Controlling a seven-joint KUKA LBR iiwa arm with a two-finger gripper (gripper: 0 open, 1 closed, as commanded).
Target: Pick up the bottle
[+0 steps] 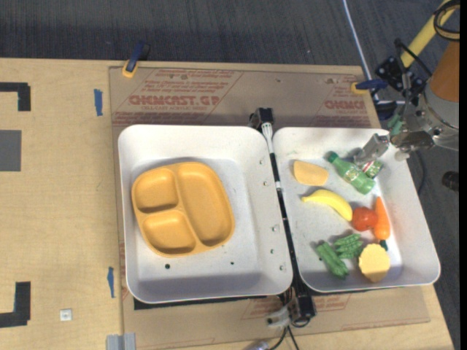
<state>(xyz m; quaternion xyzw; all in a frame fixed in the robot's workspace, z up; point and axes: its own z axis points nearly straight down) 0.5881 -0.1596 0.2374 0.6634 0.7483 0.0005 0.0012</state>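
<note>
A small green bottle lies on its side in the upper part of the right bin, with its cap pointing up and to the left. The gripper reaches in from the right and sits just above the bottle's right end, very close to it or touching it. The bottle rests on the bin floor. From this angle I cannot make out whether any part of the bottle is between the jaws.
The right bin also holds a pale orange slice, a banana, a tomato, a carrot, green vegetables and a yellow fruit. An orange divided plate sits in the left bin.
</note>
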